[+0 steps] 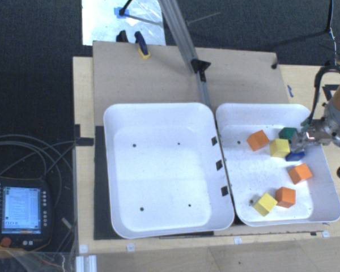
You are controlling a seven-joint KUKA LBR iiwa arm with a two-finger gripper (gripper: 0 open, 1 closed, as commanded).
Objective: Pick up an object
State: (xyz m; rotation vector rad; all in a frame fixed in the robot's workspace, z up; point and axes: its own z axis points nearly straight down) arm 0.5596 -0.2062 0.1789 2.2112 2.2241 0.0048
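Where the grey arm reaches into the right white bin (322,205), its gripper (298,147) hangs low among a yellow cube (279,147), a green block (287,133) and a small blue piece (295,157); whether the fingers are wide or narrow cannot be told, and nothing visibly sits between them

Seven small blocks lie in the right bin (246,217). An orange cube (258,140) sits toward the far middle, apart from the rest. To its right a green block (287,132) lies just behind a yellow cube (279,147), the two touching or nearly so. A blue block (295,156), partly hidden, lies just right of the yellow cube. Nearer, an orange cube (300,173) rests alone, turned askew. At the near side, another yellow cube (266,203) and orange cube (285,196) sit close together.
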